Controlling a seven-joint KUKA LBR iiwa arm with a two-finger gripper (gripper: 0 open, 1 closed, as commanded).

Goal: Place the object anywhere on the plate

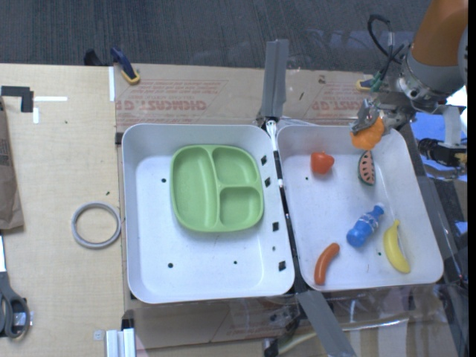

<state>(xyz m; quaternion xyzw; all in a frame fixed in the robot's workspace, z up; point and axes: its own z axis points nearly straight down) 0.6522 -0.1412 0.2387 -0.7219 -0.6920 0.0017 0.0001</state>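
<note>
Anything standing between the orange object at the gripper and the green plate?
Nothing tall. The orange object sits at the gripper over the right bin's far rim; toward the green plate lie only the bins' adjoining rims and a small red-orange item.

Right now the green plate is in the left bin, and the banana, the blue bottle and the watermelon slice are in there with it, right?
Not quite. The green plate does lie in the left bin, but the banana, the blue bottle and the watermelon slice are in the right bin, not beside the plate. The camera view shows this.
</note>
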